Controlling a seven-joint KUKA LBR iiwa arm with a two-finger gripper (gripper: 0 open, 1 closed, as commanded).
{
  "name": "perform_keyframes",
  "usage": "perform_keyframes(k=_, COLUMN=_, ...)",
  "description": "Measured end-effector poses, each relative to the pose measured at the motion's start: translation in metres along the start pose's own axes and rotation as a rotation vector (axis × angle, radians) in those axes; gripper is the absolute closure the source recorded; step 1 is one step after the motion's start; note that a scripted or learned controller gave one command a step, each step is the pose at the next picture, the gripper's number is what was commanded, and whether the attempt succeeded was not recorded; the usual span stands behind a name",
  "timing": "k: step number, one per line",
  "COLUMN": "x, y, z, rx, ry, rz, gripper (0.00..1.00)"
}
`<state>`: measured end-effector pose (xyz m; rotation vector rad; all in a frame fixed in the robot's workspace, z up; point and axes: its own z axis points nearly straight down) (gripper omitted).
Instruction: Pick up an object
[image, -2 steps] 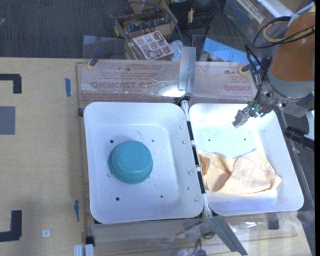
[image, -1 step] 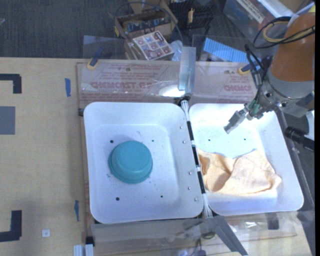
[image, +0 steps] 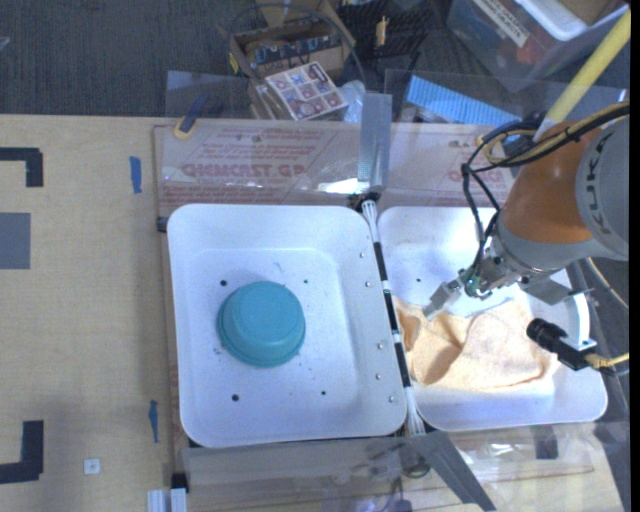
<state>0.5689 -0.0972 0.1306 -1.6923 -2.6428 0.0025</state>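
Note:
A teal upturned bowl (image: 262, 322) rests in the middle of the left white bin (image: 200, 250). A crumpled orange-yellow cloth (image: 470, 350) lies across the front half of the right white bin (image: 420, 250). My gripper (image: 462, 290) hangs low over the right bin, just above the cloth's back edge. One grey finger (image: 442, 297) points down and left toward the cloth. The arm's orange band (image: 545, 200) sits above it at the right. Nothing is visibly held.
A metal divider strip (image: 385, 300) runs between the two bins. Black cables (image: 500, 160) loop behind the arm. A black fitting (image: 555, 340) juts over the right bin's right rim. Boxes and clutter (image: 300, 60) lie on the floor beyond the bench.

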Motion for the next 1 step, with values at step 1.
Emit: perform_keyframes(k=1, x=-0.0076, y=-0.0261, z=0.0416, rx=-0.014, ry=-0.004, rz=-0.025, gripper=0.00)
